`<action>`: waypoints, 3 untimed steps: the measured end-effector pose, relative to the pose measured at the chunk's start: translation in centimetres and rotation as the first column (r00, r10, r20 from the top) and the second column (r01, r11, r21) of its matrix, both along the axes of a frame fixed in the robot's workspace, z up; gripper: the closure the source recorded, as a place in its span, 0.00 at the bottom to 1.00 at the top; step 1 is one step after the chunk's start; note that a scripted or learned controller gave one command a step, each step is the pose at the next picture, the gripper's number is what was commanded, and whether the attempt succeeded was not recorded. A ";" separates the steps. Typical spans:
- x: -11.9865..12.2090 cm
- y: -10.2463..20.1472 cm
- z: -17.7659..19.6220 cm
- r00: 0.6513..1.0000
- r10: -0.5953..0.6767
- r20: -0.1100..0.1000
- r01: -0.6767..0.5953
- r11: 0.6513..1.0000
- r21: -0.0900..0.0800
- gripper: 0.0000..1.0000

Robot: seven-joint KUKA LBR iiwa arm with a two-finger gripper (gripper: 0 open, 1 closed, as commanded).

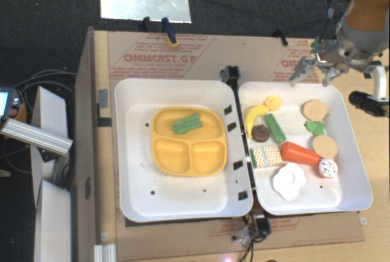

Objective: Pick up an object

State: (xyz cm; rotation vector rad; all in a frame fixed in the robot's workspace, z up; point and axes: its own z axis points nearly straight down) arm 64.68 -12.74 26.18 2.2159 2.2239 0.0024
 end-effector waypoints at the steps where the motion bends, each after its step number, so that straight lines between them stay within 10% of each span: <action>1: -2.8 5.6 -8.2 1.000 0.005 -0.009 -0.005 1.000 0.004 0.00; 2: -3.7 2.9 -18.3 1.000 -0.004 -0.007 0.004 1.000 0.001 0.00; 3: -7.0 2.1 -17.8 1.000 -0.003 -0.005 0.003 1.000 0.000 0.00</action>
